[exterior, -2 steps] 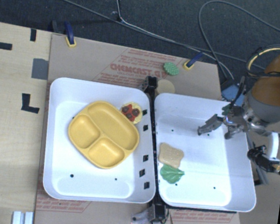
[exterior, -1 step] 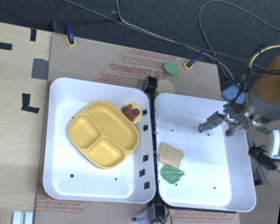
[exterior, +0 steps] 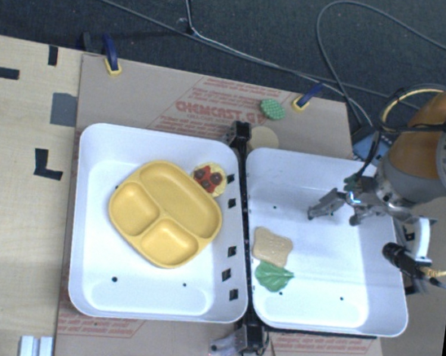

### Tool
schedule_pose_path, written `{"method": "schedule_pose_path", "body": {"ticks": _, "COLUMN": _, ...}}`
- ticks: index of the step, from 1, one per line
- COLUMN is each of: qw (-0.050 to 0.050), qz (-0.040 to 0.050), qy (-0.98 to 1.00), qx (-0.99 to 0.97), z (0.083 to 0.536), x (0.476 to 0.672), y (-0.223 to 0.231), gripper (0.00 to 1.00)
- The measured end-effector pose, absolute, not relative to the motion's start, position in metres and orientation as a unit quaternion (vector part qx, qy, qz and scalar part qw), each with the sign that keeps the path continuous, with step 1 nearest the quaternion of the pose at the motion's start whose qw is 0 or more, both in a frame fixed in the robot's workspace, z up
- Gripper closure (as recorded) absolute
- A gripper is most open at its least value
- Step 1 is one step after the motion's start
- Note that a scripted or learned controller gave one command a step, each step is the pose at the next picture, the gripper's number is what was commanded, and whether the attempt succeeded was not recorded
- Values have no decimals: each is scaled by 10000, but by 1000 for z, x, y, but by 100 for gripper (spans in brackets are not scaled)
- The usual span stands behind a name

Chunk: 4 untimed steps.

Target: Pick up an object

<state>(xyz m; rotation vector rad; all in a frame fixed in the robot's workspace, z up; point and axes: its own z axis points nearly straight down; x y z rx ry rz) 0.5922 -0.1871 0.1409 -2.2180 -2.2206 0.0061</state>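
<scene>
In the right bin (exterior: 352, 315), a tan slice of toy bread (exterior: 272, 246) lies by the left wall, with a green leaf-shaped piece (exterior: 273, 278) touching its near side. My gripper (exterior: 334, 217) hovers over the bin's back right part, up and to the right of the bread. Its fingers are spread open with nothing between them. The left bin (exterior: 93, 278) holds a yellow divided plate (exterior: 165, 213). A small red and dark toy food piece (exterior: 211, 177) rests at the plate's back right edge.
A green round piece (exterior: 272, 108) and a pale disc (exterior: 267, 136) lie on the cardboard behind the bins. Black clips (exterior: 229, 252) line the divider between the bins. Cables (exterior: 225, 46) run across the dark floor behind the bench.
</scene>
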Motion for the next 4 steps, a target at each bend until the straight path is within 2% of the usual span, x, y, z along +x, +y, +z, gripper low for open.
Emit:
{"method": "schedule_pose_path", "body": {"ticks": 1, "qw": 8, "qz": 14, "qy": -7077, "qx": -7065, "z": 87, "x": 592, "y": -186, "gripper": 0}}
{"method": "schedule_pose_path", "body": {"ticks": 2, "qw": 0, "qz": 8, "qy": -7082, "qx": -7060, "z": 100, "x": 592, "y": -186, "gripper": 100}}
{"method": "schedule_pose_path", "body": {"ticks": 4, "qw": -22, "qz": -10, "qy": -7079, "qx": -7063, "z": 215, "x": 609, "y": -186, "gripper": 100}}
